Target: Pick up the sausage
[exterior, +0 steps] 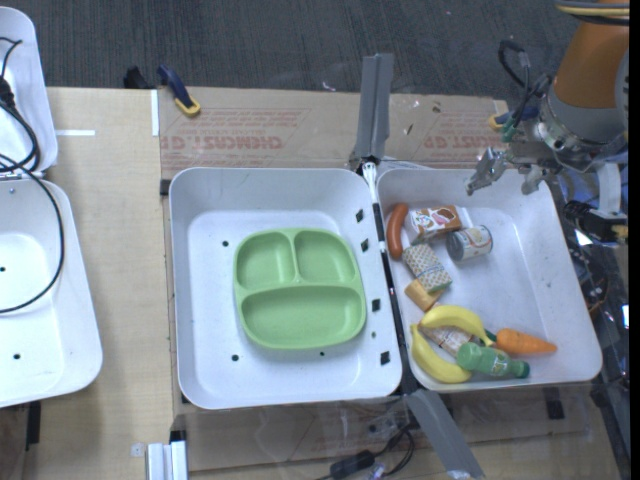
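Camera view, sausage point(397, 230) in right bin, tool point(508, 172) up-right, apart, grip state unclear

Two bins sit side by side on the table point(110, 128). In the left bin point(200, 268) lies a divided plate point(298, 288). The right bin point(555, 268) holds the rest: the sausage point(397, 230) along its left wall, a carton point(436, 221) just right of it, a can point(470, 243) right of that, and two small boxes point(426, 273) below. At the near edge lie a banana point(440, 343), a bottle point(490, 361) and a carrot point(524, 343). The gripper point(510, 173) hangs over the bin's far right corner.
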Robot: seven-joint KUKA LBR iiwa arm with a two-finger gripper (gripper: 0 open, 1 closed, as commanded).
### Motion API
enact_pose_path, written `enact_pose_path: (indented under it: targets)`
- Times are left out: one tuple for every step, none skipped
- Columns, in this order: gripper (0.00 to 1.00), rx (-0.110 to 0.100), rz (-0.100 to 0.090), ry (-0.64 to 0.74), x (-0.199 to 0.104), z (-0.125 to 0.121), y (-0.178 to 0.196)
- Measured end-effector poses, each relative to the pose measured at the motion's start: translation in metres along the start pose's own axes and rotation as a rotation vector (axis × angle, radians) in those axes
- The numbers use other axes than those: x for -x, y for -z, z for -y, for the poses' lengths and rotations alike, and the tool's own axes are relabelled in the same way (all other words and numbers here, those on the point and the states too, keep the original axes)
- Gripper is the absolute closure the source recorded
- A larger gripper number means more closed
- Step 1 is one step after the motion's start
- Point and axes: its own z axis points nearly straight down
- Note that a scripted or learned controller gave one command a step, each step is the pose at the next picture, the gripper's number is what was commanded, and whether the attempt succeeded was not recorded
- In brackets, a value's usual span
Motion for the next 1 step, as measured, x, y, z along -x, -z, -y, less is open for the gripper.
enact_pose_path:
  targets:
    - [0.00, -0.001, 0.000, 0.045, -0.0998, -0.0120, -0.0184]
